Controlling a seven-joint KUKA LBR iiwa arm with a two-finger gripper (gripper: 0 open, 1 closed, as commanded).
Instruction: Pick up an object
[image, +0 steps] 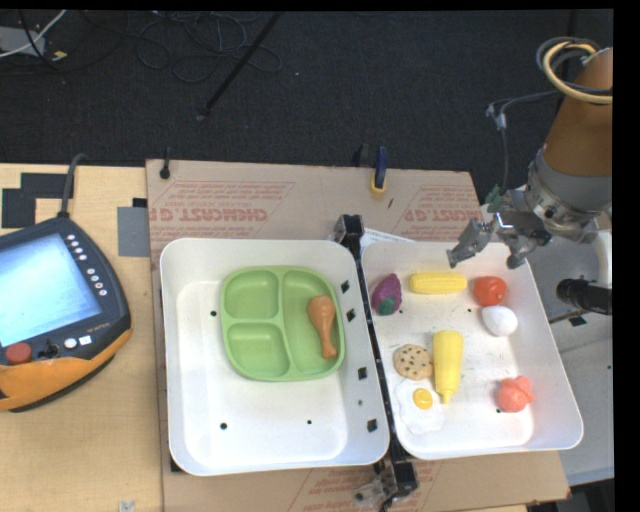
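Across the upper frame, dark carpeted floor (300, 90) strewn with black cables (150, 40). Below, pale wooden table (60, 440) under a printed brown cardboard sheet (260, 205). At left, orange-and-grey control pendant with lit screen (50, 300). Even, soft lighting.

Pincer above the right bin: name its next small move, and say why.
Probably lower the open pincer straight down toward the round red tomato. It hangs above the right white bin's far edge with nothing between its fingers, and the tomato lies just below it, apart from the white egg.
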